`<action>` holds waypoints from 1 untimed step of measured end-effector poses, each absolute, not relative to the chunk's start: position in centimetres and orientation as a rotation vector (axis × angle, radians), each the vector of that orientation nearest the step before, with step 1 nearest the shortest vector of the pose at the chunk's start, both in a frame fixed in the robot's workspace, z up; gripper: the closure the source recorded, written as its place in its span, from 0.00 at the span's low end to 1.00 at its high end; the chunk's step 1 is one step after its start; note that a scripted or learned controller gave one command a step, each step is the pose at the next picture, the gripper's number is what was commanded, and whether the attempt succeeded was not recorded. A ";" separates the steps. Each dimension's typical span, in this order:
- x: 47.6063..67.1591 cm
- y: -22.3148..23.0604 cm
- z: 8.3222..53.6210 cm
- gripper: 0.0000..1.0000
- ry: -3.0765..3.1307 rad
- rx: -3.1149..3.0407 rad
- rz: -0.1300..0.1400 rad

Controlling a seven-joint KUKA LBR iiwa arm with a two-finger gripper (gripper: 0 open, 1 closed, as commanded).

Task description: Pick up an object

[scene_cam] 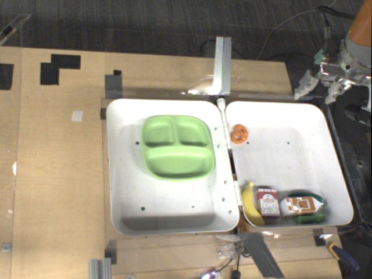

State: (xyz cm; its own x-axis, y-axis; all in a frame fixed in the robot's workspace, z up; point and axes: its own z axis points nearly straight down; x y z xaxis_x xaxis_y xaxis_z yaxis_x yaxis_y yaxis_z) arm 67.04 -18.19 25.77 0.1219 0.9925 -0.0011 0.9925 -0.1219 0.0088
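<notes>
My gripper [321,90] hangs past the far right corner of the right bin [290,150], above the bench edge rather than over the bin's floor. My two pale fingers [304,86] point down and stand apart, with nothing between them. Above them my wrist rises toward the upper right, where the orange band [360,31] shows at the edge of the view.

Everything I could pick up lies in the right bin, well apart from me. A small orange round piece [239,133] sits against the bin's left wall, near its far end. Along the near wall a row of things lies close together: a yellow banana [250,205] curved in the near left corner, a small red and white carton [267,202] just beside it, then a brown and white carton [300,204] lying on its side. A dark green item [309,217] lies along the near side of that carton, touching it.

The left bin [125,156] holds a green divided plate [176,146], flat on the floor toward the far right part of the bin.
</notes>
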 end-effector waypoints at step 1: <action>67.0 -18.2 25.7 0.00 2.078 2.348 0.007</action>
State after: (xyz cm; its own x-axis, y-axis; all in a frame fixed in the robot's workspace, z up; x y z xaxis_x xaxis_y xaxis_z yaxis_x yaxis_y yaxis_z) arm 67.02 -18.17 25.70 0.1215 0.9926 -0.0010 0.9926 -0.1215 0.0076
